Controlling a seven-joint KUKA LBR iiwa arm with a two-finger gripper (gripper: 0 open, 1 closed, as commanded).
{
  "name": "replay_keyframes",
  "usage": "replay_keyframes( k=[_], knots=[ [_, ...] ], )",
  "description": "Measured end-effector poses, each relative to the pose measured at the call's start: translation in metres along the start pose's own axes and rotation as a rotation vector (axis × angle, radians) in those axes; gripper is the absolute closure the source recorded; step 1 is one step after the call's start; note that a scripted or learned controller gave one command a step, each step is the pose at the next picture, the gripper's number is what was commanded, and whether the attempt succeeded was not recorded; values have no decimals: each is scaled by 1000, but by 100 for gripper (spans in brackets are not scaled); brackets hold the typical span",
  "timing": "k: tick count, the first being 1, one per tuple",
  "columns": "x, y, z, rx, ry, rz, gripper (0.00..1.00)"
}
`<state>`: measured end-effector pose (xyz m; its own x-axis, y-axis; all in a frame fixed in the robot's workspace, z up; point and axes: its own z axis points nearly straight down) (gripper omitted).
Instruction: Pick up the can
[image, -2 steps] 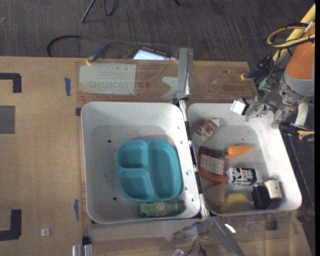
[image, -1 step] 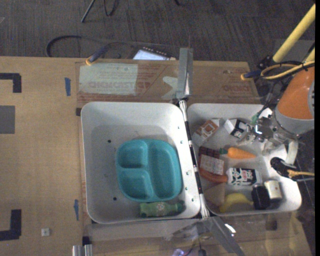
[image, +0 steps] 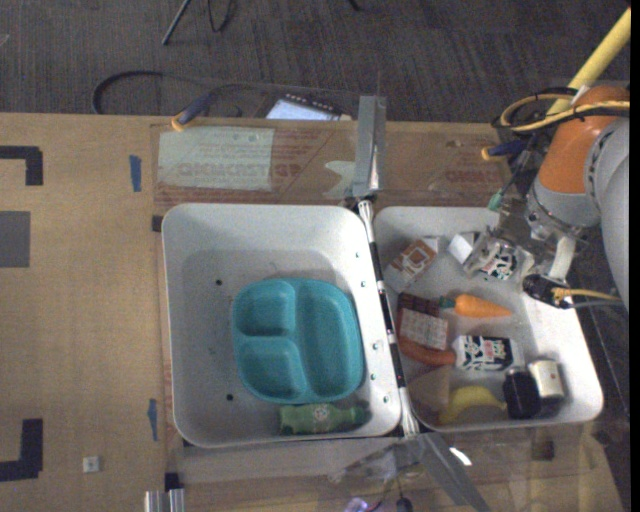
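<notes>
— Gripper first: where is it, and is it spread or pinched?

— It hangs over the far part of the right bin, at the end of the grey arm with its orange band. Whether it is spread or pressed together, I cannot tell. A small black-and-white carton lies right under it, but I cannot tell if the two touch.

— And the big things, taken from the gripper?

— The left bin lies off to its left in the view, the two bins touching along their shared rim. A teal tray with three compartments sits flat in that bin, well apart from the gripper, to its left and nearer the camera. A green packet lies along that bin's near wall, just beside the tray.

— Where is the can?

— The can lies on its side in the right bin's near right corner, dark, with a silver end. It is nearer the camera than the gripper, slightly right of it in the view, and clearly apart from it.

— What else is around?

— A patterned brown box sits near-left of the gripper. Another cow-print carton lies between the gripper and the can. A banana rests just left of the can. A carrot lies just nearer the camera than the gripper. A little brown-and-white box is to its left.
</notes>
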<state>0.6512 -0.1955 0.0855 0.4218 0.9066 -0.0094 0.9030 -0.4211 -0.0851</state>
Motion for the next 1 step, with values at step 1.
replay_keyframes(
  k=[1],
  knots=[
    [-1,6,-1,2,5,-106,0]
  ],
)
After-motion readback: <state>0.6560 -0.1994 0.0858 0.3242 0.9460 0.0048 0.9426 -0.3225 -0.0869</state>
